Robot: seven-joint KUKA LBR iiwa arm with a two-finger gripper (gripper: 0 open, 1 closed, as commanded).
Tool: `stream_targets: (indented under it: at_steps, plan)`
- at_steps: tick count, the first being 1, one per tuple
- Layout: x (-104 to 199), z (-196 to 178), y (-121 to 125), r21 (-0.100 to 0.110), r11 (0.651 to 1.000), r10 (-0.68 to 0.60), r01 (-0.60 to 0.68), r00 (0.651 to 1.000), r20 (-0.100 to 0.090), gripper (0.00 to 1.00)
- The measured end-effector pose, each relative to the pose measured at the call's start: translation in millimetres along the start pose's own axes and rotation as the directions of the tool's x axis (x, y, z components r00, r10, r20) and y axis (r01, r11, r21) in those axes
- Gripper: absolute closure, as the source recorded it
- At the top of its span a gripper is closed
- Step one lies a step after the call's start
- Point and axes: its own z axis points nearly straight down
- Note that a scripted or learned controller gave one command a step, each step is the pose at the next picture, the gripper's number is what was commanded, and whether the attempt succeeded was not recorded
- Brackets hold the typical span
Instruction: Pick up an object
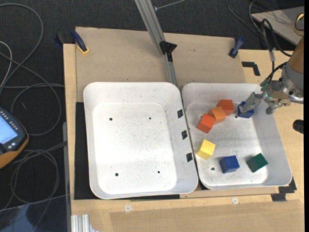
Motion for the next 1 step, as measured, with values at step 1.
stream_targets:
  at_steps: [1]
  plan:
    - [0.0, 0.0, 0.0, 0.000, 1.000, 0.000, 0.000, 1.000, 0.000, 0.00]
